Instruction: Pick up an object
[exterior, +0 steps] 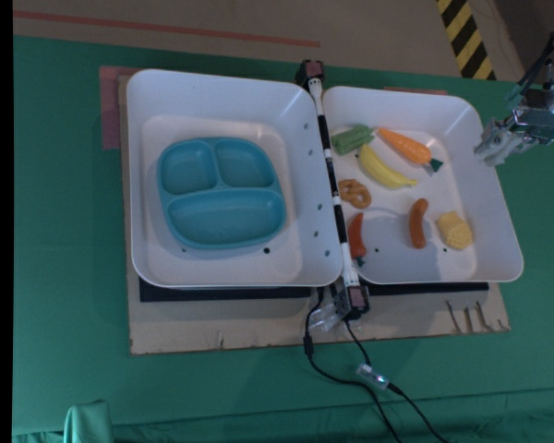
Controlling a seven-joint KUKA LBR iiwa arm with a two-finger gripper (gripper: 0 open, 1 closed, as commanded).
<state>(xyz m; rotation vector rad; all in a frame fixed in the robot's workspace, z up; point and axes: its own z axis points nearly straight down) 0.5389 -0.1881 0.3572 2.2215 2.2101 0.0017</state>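
Right white plastic bin (485, 247): toy carrot (406, 145), yellow banana (384, 168), sausage (417, 223). Left white bin (138, 183): teal divided plate (222, 192). Gripper (492, 152) over right rim.

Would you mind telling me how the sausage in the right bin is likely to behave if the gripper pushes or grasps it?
The sausage looks round and smooth, so it may roll sideways or slip. It lies apart from the corn, so a nudge probably moves it alone.
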